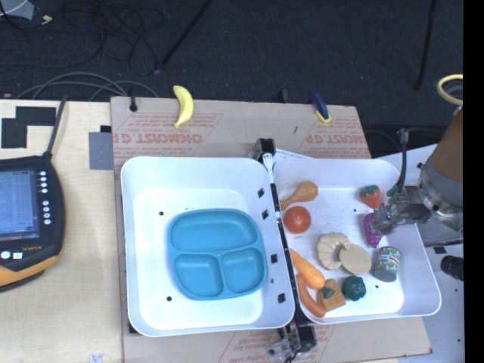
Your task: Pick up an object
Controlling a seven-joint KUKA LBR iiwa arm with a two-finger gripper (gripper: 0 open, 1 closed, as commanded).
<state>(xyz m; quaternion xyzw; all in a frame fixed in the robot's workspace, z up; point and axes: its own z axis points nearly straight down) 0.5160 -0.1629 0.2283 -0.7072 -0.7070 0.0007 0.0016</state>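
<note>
At three o'clock in the right white bin (pixel 412 301), the gripper (pixel 384 219), its opening impossible to tell, meets a small purple plastic toy (pixel 373 231), likely light, rigid, slippery, best pinched across its middle.

A single fixed camera sits above the bench and looks down at a slant, so the far edge of the scene, with dark floor and loose cables, fills the top of the frame. It stands at middle range: both white bins fit whole, the left bin (pixel 144 195) holding a blue divided tray (pixel 215 252) and the right bin (pixel 420 293) beside it near the frame's centre-right. The cardboard sheet (pixel 227 127) beneath them shows with its printing upside down, so the lens faces it from the opposite side. A teach pendant (pixel 26 218) is cut by the left edge, and the arm (pixel 446 172) enters from the right edge.
</note>
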